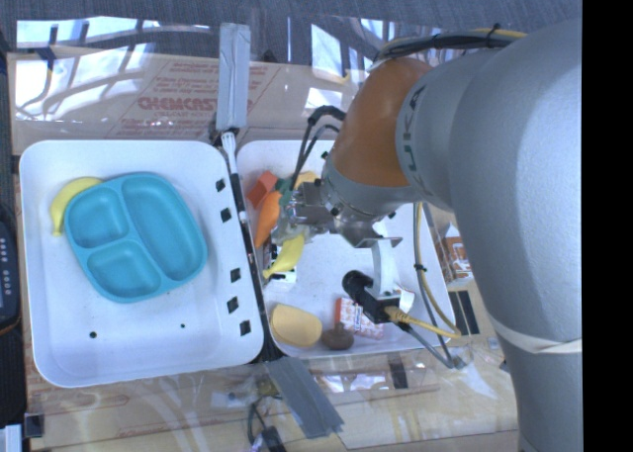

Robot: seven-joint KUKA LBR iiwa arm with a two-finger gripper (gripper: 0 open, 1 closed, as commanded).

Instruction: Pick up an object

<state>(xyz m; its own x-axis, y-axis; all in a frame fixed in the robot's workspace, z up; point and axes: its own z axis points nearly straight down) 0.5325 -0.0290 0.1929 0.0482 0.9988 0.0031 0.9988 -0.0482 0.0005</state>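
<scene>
My gripper [293,211] is low in the left part of the right bin [326,326], reaching in under the grey arm and its orange band. It sits right among an orange carrot-like piece [267,211] and a yellow piece [288,255] next to the bin's left wall. The arm hides much of this spot. Nearer the front of the same bin lie a pale yellow rounded object [296,325], a small brown object [337,338] and a red-and-white packet [358,316].
The left bin [59,341] holds a blue divided plate [135,234] with a yellow banana [67,200] tucked at its left edge. A cardboard sheet [168,99] lies behind the bins. Cables hang along the arm at the right bin's right side.
</scene>
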